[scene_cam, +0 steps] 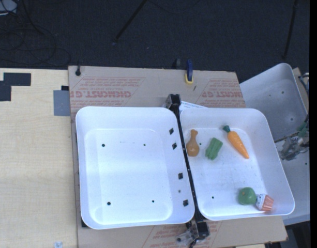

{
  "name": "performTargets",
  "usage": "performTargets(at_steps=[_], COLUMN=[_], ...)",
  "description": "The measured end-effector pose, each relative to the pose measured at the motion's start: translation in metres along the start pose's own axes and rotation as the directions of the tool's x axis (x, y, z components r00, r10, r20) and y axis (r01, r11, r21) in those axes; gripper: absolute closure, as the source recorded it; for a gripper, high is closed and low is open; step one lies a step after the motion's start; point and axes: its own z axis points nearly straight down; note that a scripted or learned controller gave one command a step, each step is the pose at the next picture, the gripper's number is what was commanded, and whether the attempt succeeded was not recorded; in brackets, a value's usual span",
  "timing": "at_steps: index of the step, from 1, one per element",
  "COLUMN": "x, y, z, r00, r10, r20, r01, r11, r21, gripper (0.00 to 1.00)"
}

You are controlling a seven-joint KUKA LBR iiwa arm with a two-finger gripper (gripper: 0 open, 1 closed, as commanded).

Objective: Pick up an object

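across the right bin (272,138): carrot (237,142), green pepper (213,148), pear (193,143), green ball (246,196); hand's state unclear.

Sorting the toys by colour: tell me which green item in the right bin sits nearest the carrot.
The green pepper, lying just left of the orange carrot. The other green piece, a round ball, sits far down by the bin's lower right corner.

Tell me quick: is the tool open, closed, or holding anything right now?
Tool: cannot be told from this camera view.
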Motion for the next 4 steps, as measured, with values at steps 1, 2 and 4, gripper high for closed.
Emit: performTargets(at_steps=[1, 2, 4], x=[-0.014, 0.036, 0.079], y=[0.001, 0.003, 0.003], z=[0.071, -0.015, -0.034], r00=[1.0, 1.0, 1.0], r10=[-0.005, -0.011, -0.016], r20=[-0.004, -0.001, -0.003], r01=[0.005, 0.011, 0.016], r11=[1.0, 1.0, 1.0], r21=[0.002, -0.013, -0.012], gripper=[1.0, 1.0, 1.0])
